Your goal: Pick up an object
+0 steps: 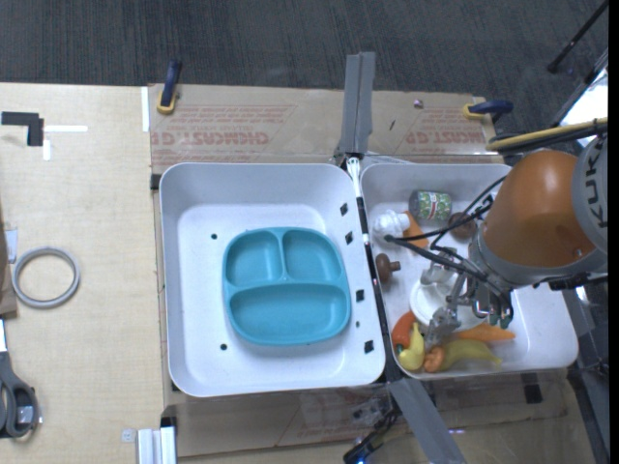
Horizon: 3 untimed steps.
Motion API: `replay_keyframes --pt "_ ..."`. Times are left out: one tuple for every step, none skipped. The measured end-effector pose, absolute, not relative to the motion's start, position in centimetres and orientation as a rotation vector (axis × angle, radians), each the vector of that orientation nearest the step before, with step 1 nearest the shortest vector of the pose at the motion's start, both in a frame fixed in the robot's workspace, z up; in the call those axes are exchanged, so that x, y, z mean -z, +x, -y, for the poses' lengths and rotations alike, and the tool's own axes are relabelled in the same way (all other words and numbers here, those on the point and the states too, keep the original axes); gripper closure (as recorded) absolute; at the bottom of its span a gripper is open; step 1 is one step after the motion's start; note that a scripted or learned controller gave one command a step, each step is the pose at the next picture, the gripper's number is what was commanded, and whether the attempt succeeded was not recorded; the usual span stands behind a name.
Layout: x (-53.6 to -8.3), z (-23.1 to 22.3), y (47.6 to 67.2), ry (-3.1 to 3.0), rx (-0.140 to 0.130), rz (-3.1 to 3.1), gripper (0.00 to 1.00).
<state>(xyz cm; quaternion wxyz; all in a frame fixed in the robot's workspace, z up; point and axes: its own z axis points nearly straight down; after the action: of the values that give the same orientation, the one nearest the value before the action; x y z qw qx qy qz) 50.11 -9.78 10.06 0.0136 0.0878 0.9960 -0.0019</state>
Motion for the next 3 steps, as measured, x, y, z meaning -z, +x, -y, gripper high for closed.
replay_keyframes --pt "-9.6 9.7 56.9 0.229 0.001 -3.118 0.0" --pt "-9.7 17.8 58.9 -0.139 0.007 -3.125 0.0" --pt "-10.0 11.9 63.0 0.267 0.013 -3.135 0.0"
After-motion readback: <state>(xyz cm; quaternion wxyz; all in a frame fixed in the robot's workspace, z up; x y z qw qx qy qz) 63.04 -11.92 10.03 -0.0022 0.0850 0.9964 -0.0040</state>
